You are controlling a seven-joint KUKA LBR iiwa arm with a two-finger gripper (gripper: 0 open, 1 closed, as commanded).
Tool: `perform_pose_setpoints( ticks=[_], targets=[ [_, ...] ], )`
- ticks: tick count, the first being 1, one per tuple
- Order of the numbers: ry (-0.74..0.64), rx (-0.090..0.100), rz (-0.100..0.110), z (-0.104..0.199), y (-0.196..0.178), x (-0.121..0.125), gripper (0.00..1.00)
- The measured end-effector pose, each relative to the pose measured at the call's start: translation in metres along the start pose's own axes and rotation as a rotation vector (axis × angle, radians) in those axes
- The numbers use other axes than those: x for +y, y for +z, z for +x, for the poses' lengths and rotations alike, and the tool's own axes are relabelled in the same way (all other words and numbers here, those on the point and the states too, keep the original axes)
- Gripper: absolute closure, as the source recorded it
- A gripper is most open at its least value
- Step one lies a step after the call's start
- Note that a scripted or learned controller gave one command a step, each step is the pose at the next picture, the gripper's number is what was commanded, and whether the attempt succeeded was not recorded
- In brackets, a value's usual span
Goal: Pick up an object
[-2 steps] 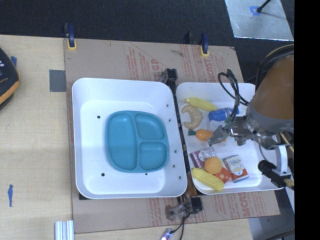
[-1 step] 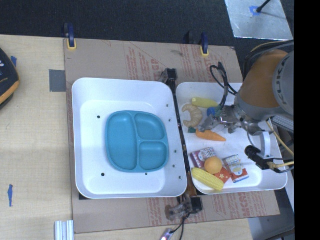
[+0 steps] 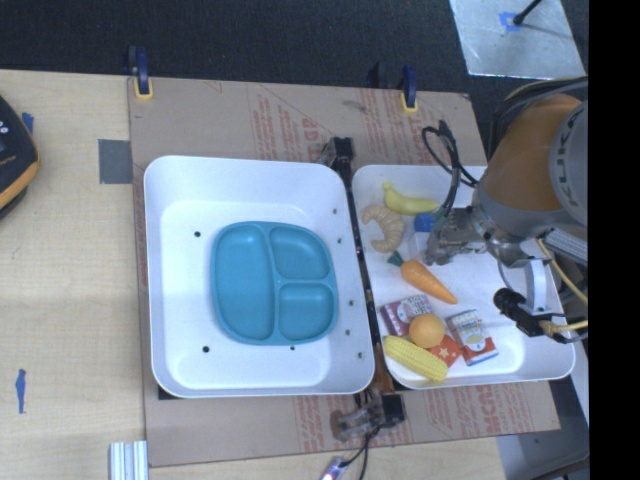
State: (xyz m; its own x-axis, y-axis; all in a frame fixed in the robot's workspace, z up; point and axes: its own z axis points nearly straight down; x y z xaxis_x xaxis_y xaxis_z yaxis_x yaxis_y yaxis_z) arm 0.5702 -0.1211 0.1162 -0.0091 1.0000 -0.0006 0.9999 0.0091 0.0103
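The right white bin (image 3: pixel 545 368) holds several toy foods. A yellow banana (image 3: pixel 408 202) and a beige knobbly piece (image 3: pixel 385 227) lie at its far left. An orange carrot (image 3: pixel 430 281) lies in the middle. An orange fruit (image 3: pixel 427 330), a yellow corn cob (image 3: pixel 415 358) and two small packets (image 3: pixel 471 334) sit at the near side. My gripper (image 3: pixel 442 245) hangs low over the bin's upper middle, just above the carrot's stem end and right of the beige piece. A small blue item (image 3: pixel 424 222) shows beside it, partly hidden.
The left white bin (image 3: pixel 170 358) holds a blue divided plate (image 3: pixel 274 281). The grey arm with its orange band (image 3: pixel 530 158) reaches in from the right over the right bin's far edge. A black cable (image 3: pixel 440 148) loops above the gripper.
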Motion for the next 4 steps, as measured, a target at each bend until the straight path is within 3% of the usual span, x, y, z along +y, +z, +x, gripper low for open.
perform_pose_setpoints(
  ticks=[1,2,3,4],
  targets=[
    [0.0,0.0,0.0,0.0,0.0,0.0,0.0],
    [0.004,0.0,0.015,0.025,0.025,-0.017,0.0],
    [0.001,-0.001,0.017,0.024,0.014,-0.016,1.0],
    [0.004,0.001,0.012,0.073,-0.076,-0.003,1.0]
  ],
)
